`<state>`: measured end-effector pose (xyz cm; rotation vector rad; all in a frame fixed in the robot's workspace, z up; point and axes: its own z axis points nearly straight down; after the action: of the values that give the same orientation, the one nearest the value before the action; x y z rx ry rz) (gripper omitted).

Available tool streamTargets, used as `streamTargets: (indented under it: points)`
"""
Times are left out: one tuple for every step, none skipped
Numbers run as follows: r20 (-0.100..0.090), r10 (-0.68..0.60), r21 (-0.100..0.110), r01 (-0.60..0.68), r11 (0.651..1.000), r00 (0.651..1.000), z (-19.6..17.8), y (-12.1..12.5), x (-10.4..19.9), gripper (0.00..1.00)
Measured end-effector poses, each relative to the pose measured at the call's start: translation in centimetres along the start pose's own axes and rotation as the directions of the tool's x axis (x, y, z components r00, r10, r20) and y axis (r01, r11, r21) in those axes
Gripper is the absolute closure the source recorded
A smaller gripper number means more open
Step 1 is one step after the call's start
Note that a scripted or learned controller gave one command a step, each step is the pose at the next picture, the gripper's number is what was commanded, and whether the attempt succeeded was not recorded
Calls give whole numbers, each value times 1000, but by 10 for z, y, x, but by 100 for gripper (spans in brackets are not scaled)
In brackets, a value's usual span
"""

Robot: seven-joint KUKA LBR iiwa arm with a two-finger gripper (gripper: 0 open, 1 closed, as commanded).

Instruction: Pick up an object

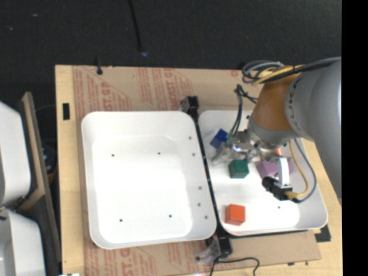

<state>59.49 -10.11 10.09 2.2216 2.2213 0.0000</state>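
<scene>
The right bin [310,214] holds a blue block [219,137] near its far left corner, a green block [238,169] in the middle, an orange block [234,214] near the front, and a purple piece [268,168] partly hidden under the arm. My gripper [237,152] hangs low in the right bin, between the blue block and the green block and just above the green one. The wrist hides its fingertips.
The left bin [92,154] lies beside the right one, their rims meeting at the centre. Cables [299,177] loop from the wrist over the right bin. Brown cardboard [132,91] lines the bench behind both bins.
</scene>
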Motion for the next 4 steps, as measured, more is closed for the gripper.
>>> streamTargets:
  points:
    - [0,1,1,-1,1000,1000,0,-41,4,0]
    - [1,2,0,-2,1000,1000,0,-38,-21,0]
    - [0,2,-2,-2,1000,1000,-10,-37,-21,100]
    - [-1,-5,-12,5,1000,1000,-159,-12,44,100]
